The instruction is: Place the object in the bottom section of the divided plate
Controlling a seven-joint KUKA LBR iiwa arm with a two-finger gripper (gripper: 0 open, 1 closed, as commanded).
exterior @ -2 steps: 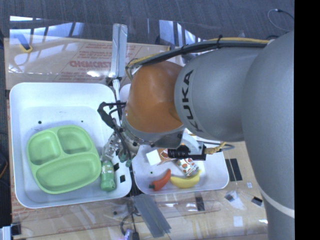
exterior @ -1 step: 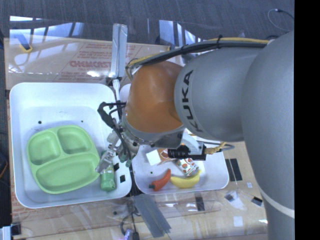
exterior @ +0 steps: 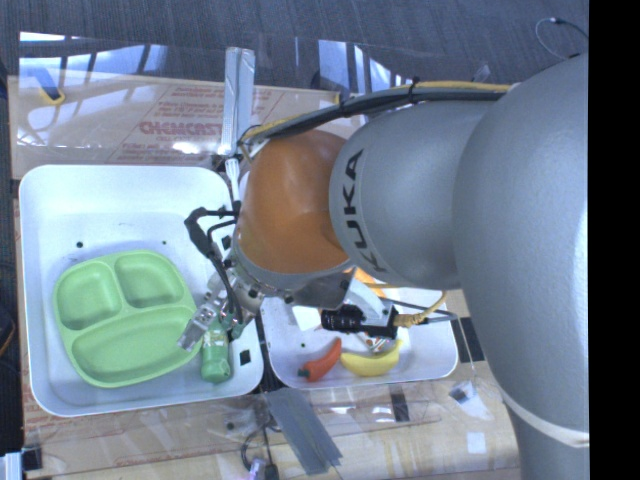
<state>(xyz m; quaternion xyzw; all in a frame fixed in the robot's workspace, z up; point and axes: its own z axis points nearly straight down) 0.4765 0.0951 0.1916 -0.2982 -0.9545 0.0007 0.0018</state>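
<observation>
Two bins: I have the left bin (exterior: 40, 268) with the plate in it and the right bin (exterior: 440, 363) mostly under the arm.
Divided plate: green divided plate (exterior: 120, 353) lies flat in the left bin; two small sections sit at its 12 o'clock side, and the long bottom section (exterior: 130, 346) runs along its 6 o'clock side, bare as far as I can see.
Task object: a small green object (exterior: 215, 360) sits at the plate's 4 o'clock edge, just beside the rim and near the bin's right wall. It looks upright, but I can't tell whether it rests on the bin floor or hangs from the tool.
Gripper: the gripper (exterior: 205, 320) is right above that green object, at the plate's 3 o'clock edge. I cannot tell its opening or whether it has hold of anything.
Handling: I judge the object light, rigid and smooth, maybe slippery plastic; I'd take it across its narrow middle, low enough that it won't tip.
Right bin contents: a red chili-like piece (exterior: 322, 360) and a yellow banana (exterior: 372, 360) lie side by side at the bin's 6 o'clock edge.
</observation>
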